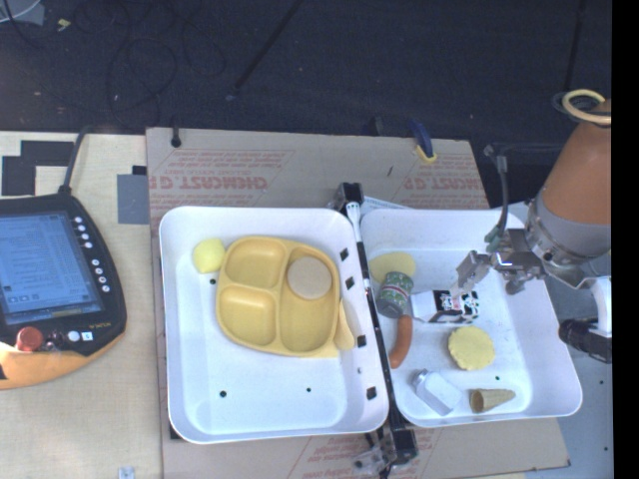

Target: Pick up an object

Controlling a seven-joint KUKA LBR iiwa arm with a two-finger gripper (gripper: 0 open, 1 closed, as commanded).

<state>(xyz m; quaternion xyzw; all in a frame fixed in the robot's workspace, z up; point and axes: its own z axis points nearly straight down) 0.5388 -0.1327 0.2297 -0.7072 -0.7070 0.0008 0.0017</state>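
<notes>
Grey arm (569,230) with orange band (586,173)

We see glossy white plastic bins (190,367), a smooth yellow plastic divided tray (262,312), on matt brown cardboard (300,168).

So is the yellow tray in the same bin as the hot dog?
No, the yellow tray lies in the left bin; the hot dog lies in the right bin.

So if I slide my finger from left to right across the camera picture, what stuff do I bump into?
Tablet controller → small yellow ball → yellow divided tray → hot dog → round yellow cracker → gripper, just past it at the arm's end.
</notes>
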